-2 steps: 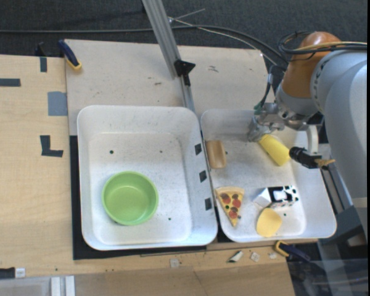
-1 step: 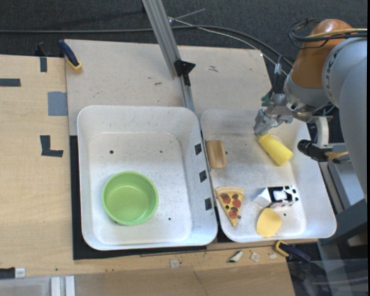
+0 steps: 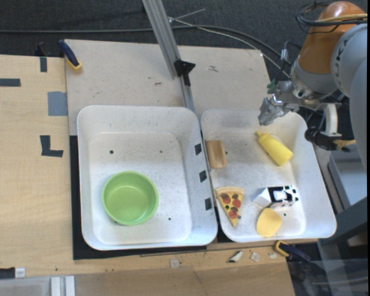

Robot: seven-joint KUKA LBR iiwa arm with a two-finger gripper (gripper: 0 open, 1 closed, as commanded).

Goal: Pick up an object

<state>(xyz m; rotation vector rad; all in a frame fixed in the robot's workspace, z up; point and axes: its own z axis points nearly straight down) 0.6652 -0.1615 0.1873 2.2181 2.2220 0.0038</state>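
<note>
The shallow white left bin (image 3: 89, 165) holds a round green plastic bowl (image 3: 130, 197). The shallow white right bin (image 3: 314, 184) holds a yellow plastic bottle (image 3: 275, 148) just below the grey two-finger gripper (image 3: 270, 113), then a pizza slice toy (image 3: 230, 205), a tan wooden block (image 3: 216, 153), a black-and-white block (image 3: 279, 196) and a yellow round piece (image 3: 269, 223).

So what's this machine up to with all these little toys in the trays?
A grey and orange robot arm is reaching in from the right, its gripper poised over the far edge of the right bin, close to a yellow bottle. It is not holding anything. That bin also has a small brown block, a pizza slice, a black and white toy and a yellow round piece. The left bin holds a green bowl.
</note>
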